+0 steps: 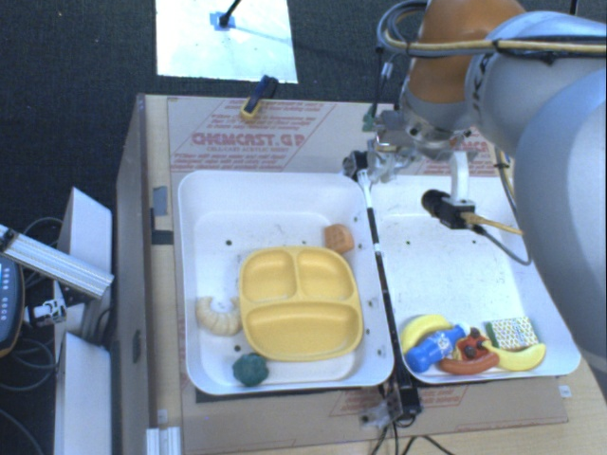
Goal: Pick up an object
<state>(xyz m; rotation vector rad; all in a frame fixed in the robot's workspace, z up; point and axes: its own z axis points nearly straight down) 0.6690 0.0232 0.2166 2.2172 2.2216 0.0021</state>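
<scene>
The arm's gripper (398,154) hangs over the far end of the divider where the two white bins meet, and from this slanted view I cannot tell whether the jaws are open or closed; nothing can be seen between them.

The things to choose from lie well apart from it. In the left bin (204,207) a yellow divided plate (301,303) takes up the middle, with a small orange-brown lump (339,238) just beyond its far right corner, a pale croissant-shaped piece (218,315) against its left side, and a dark green ball (250,369) by its near left corner. In the right bin (446,263) everything is packed into the near end: a yellow banana (424,330), a blue bottle (438,347), a red piece (468,357), a second yellow banana (524,355) and a patterned block (512,331), most of them touching.

The risks, as I judge them:
- A straight descent from here would likely strike the bin rims or close on nothing.
- In the crowded near cluster, the jaws could catch two items or nudge one aside.
- The plate is broad and flat, so it probably offers little to grip.
- The green ball might roll away under contact.
</scene>
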